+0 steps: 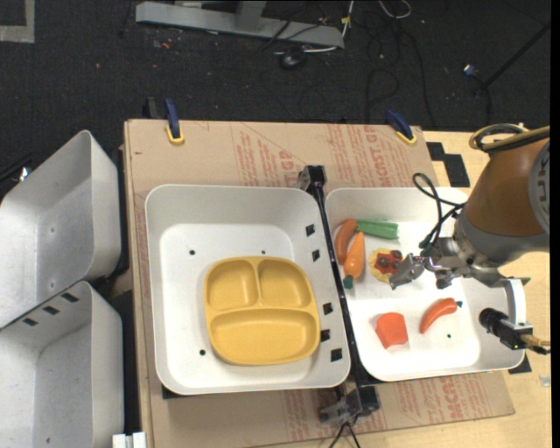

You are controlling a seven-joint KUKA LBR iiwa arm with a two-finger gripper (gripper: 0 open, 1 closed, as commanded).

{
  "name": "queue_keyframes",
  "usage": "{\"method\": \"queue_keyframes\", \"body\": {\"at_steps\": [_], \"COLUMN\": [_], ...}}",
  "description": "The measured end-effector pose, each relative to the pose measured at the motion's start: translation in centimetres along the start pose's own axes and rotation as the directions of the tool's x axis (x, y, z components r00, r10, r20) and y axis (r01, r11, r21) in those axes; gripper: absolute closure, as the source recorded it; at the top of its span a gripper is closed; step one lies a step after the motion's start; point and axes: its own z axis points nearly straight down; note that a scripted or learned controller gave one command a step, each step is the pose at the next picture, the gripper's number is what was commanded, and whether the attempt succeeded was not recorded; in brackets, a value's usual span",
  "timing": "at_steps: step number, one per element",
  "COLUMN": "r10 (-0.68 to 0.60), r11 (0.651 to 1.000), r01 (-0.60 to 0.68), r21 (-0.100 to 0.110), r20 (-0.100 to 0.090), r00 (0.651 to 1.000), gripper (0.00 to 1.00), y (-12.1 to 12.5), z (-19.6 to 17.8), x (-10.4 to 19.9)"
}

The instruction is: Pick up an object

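Camera view: the hand (409, 269) sits low in the right bin (455, 360), touching a small yellow-and-red toy (385, 262) whose shape is unclear. Whether the hand is open or grips anything cannot be told. The arm (507, 197) is cut off at right.

A brown cardboard sheet (262, 149) covers the bench, with dark speckled floor (79, 70) beyond it. Black cables (385, 83) and a grey metal bar (236, 22) lie on that floor above the cardboard.
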Motion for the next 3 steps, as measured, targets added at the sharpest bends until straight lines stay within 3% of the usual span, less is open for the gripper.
{"method": "queue_keyframes", "body": {"at_steps": [1,2,3], "r10": [0.000,0.001,0.001], "r11": [1.000,1.000,1.000], "r01": [0.000,-0.001,-0.001], "r21": [0.001,-0.005,-0.008], "r20": [0.000,0.001,0.002], "r00": [1.000,1.000,1.000], "gripper": [0.00,1.00,1.00], "y": [-0.1,0.0,0.0], "z": [5.4,4.0,-0.9], "x": [0.1,0.0,-1.0]}}
